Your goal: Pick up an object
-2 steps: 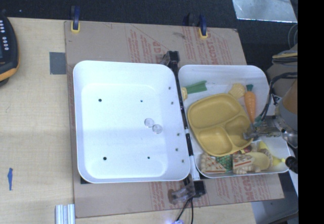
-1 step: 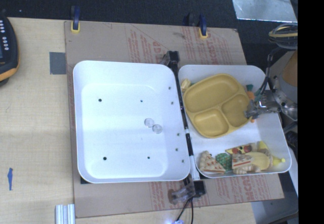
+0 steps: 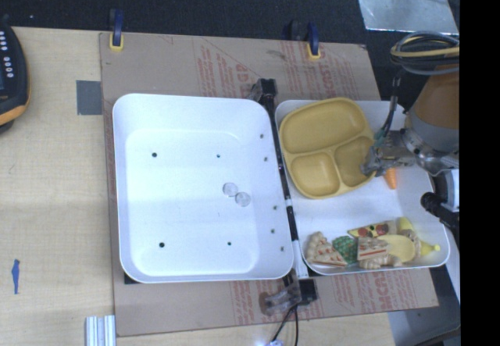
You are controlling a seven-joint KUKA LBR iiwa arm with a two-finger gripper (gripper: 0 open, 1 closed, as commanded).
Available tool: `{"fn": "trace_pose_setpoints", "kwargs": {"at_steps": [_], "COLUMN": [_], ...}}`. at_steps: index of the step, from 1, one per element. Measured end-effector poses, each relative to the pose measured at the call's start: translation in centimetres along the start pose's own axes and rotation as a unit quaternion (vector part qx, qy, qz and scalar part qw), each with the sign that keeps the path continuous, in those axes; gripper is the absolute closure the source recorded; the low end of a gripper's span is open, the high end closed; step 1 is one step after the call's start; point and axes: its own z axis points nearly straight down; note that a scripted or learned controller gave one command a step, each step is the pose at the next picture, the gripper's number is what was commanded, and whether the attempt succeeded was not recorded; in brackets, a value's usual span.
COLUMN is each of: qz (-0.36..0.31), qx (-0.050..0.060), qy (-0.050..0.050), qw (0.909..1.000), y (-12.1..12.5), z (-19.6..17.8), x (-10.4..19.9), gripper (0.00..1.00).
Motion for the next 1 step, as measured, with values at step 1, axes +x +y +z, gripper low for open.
{"fn": "trace_pose_setpoints", "kwargs": {"at_steps": [1], "qz": [-0.006], "qx": [0.011], "qy": [0.008], "qw": [0.9999], "y": [7.74], "z": [2.44], "x": [-1.39], "gripper": [1.00]}}
